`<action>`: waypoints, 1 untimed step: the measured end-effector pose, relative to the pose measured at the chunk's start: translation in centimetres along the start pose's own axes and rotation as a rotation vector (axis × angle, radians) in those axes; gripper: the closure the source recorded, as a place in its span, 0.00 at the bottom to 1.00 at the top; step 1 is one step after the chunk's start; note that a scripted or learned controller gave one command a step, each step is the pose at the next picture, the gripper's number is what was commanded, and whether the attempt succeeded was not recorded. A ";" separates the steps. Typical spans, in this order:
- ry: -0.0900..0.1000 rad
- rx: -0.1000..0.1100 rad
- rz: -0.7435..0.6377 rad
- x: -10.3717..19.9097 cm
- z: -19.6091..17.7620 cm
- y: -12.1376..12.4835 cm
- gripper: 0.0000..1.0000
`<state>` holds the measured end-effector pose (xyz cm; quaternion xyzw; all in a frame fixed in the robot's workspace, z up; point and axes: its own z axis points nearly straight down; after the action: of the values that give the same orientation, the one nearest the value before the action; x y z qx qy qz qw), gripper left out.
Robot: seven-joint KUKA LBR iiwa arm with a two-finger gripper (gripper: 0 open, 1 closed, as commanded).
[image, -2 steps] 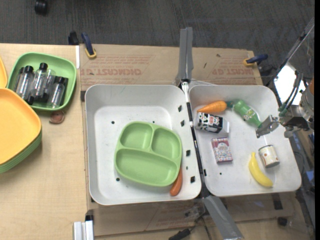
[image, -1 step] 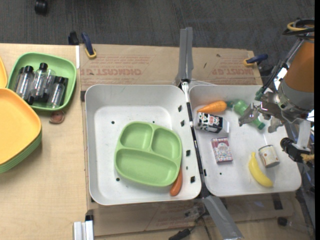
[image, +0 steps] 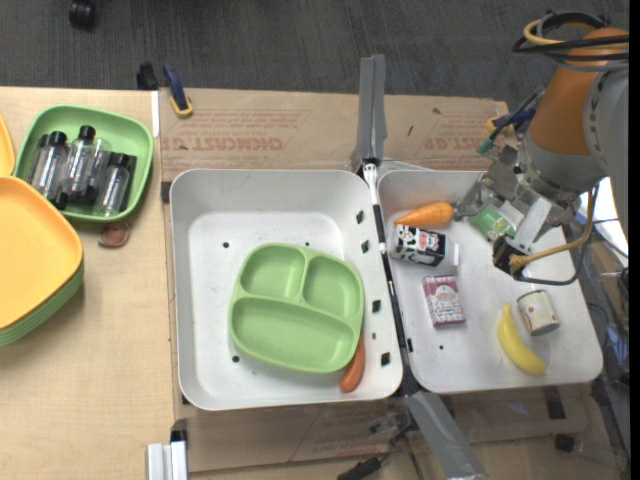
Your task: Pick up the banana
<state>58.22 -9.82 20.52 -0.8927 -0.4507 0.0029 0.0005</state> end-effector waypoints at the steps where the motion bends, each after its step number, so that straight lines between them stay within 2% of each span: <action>1: 0.000 -0.001 -0.055 7.8 1.5 -0.3 0.00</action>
<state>62.60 -3.36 18.97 -0.8800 -0.4749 0.0029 0.0003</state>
